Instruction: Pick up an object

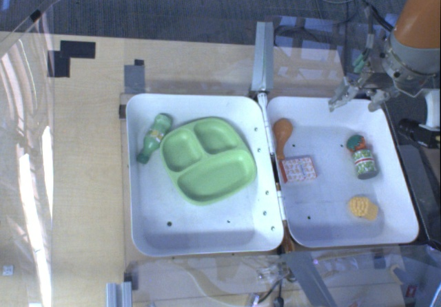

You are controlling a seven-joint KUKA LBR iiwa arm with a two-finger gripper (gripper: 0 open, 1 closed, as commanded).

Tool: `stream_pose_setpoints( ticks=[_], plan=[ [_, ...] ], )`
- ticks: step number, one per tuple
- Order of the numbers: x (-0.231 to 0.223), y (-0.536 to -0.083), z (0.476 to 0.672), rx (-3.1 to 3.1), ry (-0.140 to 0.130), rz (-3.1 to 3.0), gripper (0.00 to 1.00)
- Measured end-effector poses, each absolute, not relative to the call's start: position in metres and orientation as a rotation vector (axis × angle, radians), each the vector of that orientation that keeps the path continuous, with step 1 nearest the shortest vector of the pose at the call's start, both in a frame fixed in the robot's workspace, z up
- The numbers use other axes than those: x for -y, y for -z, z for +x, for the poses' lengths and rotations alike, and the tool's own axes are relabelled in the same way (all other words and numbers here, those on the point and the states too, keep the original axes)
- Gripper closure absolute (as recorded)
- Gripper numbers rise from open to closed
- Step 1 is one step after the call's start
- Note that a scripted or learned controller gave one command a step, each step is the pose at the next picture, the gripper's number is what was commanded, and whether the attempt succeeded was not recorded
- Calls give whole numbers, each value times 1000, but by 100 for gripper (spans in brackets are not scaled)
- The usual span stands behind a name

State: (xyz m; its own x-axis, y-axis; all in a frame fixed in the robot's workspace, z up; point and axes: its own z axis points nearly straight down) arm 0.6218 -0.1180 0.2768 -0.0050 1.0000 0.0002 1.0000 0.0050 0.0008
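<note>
Approach stage is judged to be in hand: the two-finger gripper (358, 98) is seen spread apart and empty above the far rim of the right white bin (324, 226). A descent onto the small green-lidded jar (362, 158) nearby is called for.

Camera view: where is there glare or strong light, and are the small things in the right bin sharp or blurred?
Camera view: bright light washes the clear panel at the left edge; the white bins look evenly lit, with soft shadow along their lower walls. In the right bin the jar, the yellow item and the patterned packet are soft, their labels unreadable. The gripper is slightly blurred.
</note>
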Motion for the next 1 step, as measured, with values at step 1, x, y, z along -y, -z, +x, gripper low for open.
stream_pose_setpoints(
  ticks=[1],
  plan=[
    [158, -181, 572, -2262, -4, 2175, 0]
  ],
)
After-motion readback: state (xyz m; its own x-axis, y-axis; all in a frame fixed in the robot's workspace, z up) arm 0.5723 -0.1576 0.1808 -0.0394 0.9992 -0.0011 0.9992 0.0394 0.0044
